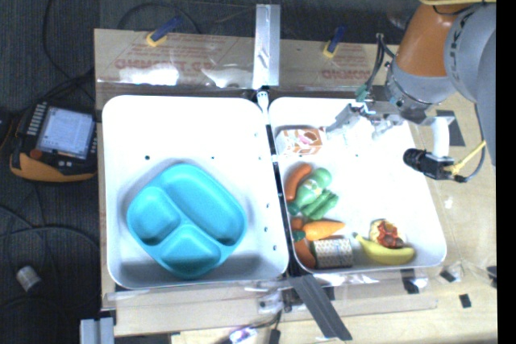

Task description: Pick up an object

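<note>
My gripper [357,123] hangs over the back part of the right bin [419,197], its two fingers spread open above bare white floor with nothing between them. Left of it, a small orange-and-white packet [301,140] lies in the bin's back left corner. Closer to the front along the left wall are an orange carrot [296,180], a green pepper [314,193] and a second carrot [322,229]. A grey ribbed can [333,252] and a yellow banana [387,253] with a red piece [386,233] on it lie at the front edge.
The left bin [137,125] holds a blue divided tray [185,216]. A metal divider post [266,44] stands at the back between the bins. A handheld screen device [60,137] lies off the bench at left.
</note>
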{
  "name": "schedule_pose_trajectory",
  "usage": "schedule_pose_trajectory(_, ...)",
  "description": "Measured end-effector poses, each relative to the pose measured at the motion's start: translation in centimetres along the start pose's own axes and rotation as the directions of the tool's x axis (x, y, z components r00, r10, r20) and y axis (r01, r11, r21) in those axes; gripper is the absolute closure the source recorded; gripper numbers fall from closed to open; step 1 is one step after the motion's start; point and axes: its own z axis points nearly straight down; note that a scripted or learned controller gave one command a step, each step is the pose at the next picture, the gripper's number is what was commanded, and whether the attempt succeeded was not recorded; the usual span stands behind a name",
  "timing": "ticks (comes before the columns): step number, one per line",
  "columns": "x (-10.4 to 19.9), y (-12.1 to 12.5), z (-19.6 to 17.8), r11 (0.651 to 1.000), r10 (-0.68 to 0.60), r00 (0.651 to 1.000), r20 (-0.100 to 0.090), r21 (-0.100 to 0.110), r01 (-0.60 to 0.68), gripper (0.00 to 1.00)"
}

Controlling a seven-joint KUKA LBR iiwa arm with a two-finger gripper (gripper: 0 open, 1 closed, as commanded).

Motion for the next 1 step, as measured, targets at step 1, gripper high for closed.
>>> schedule_pose_trajectory(1,-3.65,2.53,5.92,0.985,0.173,0.985,0.001,0.0,-0.173,0.0)
